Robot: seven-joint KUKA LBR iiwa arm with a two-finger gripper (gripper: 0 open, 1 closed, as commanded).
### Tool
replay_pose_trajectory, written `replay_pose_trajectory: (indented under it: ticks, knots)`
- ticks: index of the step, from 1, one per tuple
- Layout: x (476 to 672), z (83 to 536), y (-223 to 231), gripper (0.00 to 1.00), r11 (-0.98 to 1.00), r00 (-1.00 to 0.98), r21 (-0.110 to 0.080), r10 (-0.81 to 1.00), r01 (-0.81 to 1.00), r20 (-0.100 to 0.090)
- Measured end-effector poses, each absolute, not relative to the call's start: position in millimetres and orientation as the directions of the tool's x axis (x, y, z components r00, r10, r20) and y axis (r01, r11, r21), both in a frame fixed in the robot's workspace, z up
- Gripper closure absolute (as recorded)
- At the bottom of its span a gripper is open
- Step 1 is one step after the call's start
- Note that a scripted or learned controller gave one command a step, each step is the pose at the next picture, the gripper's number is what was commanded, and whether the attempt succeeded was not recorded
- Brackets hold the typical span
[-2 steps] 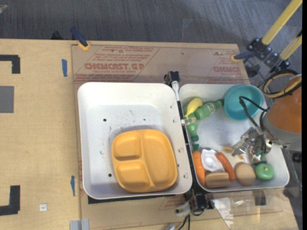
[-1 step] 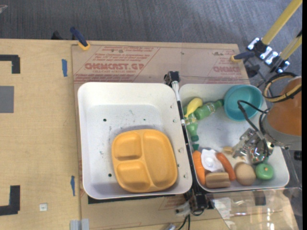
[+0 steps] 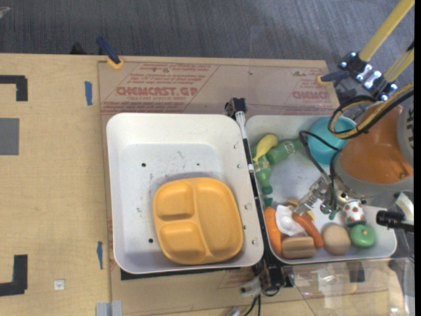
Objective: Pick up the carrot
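Over the bench: two white bins sit side by side on a cardboard sheet.
Left bin (image 3: pixel 131 176): holds a yellow three-compartment tray (image 3: pixel 196 219).
Right bin (image 3: pixel 289 176): crowded with toy food.
Arm (image 3: pixel 371 153): reaches in from the right, low over the right bin.
Gripper (image 3: pixel 316 199): whether spread or pressed together, cannot tell.
Carrot (image 3: pixel 272 230): lies along the right bin's left wall, touching a brown bread piece (image 3: pixel 298 247).
Neighbours: egg (image 3: pixel 336 238), green apple (image 3: pixel 362 235), banana (image 3: pixel 265 144).

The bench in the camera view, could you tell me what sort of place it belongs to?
Probably a robotics lab bench set up for picking trials: two white bins side by side on a taped board, toy food such as a carrot heaped in the right one, and a robot arm reaching in.
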State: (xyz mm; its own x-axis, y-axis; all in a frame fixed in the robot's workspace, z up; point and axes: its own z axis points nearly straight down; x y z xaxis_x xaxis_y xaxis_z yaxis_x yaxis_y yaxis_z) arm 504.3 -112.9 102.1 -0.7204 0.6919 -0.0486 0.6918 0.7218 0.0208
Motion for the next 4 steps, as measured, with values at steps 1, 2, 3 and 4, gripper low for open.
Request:
replay_pose_trajectory:
  ticks: [1, 2, 3, 4]
  knots:
    - [505.9, 102.3, -119.0, 1.00, 0.714, -0.714, 0.027, 0.700, 0.699, -0.035]
    - [503.9, 95.8, -123.4, 0.00, 0.710, -0.709, 0.019, 0.704, 0.704, -0.036]
    - [496.8, 95.9, -112.1, 0.00, 0.555, -0.555, 0.015, 0.831, 0.831, -0.037]
    - [500.1, 108.6, -109.8, 1.00, 0.559, -0.557, 0.025, 0.829, 0.829, -0.041]
